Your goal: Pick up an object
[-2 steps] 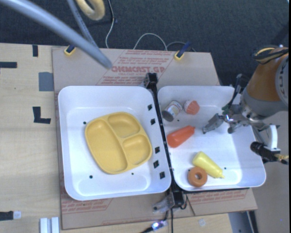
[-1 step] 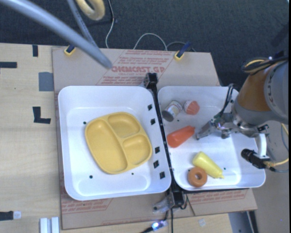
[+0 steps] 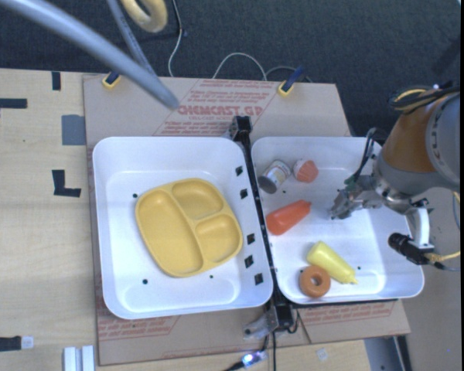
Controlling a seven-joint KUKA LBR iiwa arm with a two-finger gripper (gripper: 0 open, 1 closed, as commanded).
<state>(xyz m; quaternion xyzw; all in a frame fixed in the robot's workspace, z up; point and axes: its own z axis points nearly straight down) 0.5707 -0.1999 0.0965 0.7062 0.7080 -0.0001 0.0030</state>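
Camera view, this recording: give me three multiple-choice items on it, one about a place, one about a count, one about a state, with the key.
1. Where does the yellow divided tray lie?
A. in the left bin
B. in the right bin
C. on the cardboard outside both bins

2. How many loose objects lie in the right bin?
A. two
B. five
C. eight

3. What is the hand doing?
A. lifting the orange carrot
B. pressing on the tray
C. sitting low over the right bin's right side, with no object seen between its fingers

Key:
1 A, the tray sits on the left bin's floor.
2 B, a metal can, a small red piece, an orange carrot, a yellow cone and a brown ring.
3 C, the carrot lies apart to its left.
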